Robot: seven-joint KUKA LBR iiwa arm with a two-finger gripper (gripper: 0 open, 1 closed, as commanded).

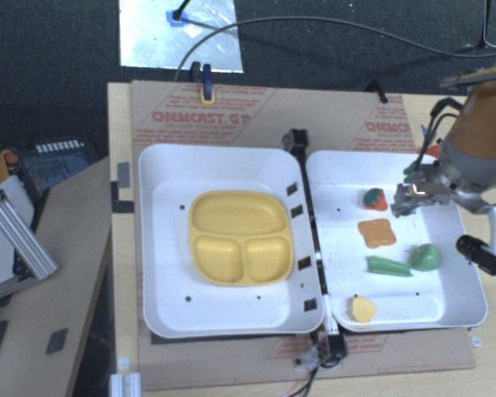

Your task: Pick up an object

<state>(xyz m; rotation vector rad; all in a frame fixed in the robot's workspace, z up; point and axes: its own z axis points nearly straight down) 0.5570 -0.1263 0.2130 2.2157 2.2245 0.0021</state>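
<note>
The right bin (459, 304) holds several small food toys. A red and green piece (374, 198) lies near its upper middle, with an orange flat piece (377, 233) just below it. Lower down are a long green piece (388, 265), a round green piece (426, 256) and a pale yellow piece (363, 308) near the front rim. My gripper (408, 193) hangs over the upper right part of this bin, just right of the red and green piece. Nothing shows in its grasp.
The left bin (161, 172) carries a yellow three-compartment plate (240, 236). A black divider with clips (306, 222) runs between the bins. The grey arm with its orange band (484, 122) comes in from the right, and a black fitting (484, 255) juts over the right rim.
</note>
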